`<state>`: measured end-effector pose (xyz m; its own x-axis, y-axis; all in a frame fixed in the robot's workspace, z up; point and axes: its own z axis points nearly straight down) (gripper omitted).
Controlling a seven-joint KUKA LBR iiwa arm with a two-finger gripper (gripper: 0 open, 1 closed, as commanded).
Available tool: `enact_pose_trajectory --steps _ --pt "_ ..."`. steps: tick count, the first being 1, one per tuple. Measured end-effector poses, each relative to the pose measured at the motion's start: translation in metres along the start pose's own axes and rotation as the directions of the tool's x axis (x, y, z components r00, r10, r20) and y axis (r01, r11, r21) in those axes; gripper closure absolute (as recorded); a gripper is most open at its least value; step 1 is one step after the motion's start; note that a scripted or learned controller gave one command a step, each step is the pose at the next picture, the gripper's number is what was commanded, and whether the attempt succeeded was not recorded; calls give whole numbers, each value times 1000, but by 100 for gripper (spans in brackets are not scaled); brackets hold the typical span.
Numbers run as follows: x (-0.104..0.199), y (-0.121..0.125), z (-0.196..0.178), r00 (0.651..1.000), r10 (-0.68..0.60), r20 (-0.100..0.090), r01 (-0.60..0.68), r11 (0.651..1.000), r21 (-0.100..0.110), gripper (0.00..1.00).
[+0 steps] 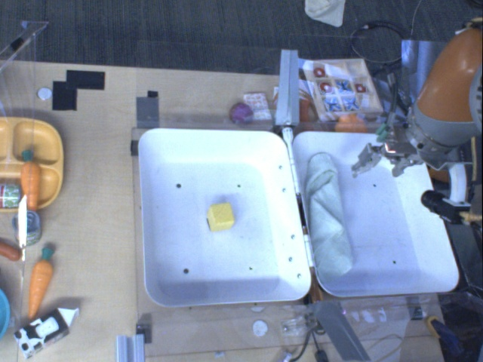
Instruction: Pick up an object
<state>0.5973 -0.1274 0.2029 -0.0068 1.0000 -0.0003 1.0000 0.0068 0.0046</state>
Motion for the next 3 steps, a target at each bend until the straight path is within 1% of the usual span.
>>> enact_pose_trajectory --steps 1,2,3 --pt "37 21 106 1000 -14 0 14 1000 -5 0" --pt "-19 73 63 993 122 2 -122 993 -5 0" --pt "8 75 112 997 73 1 -73 997 -7 0"
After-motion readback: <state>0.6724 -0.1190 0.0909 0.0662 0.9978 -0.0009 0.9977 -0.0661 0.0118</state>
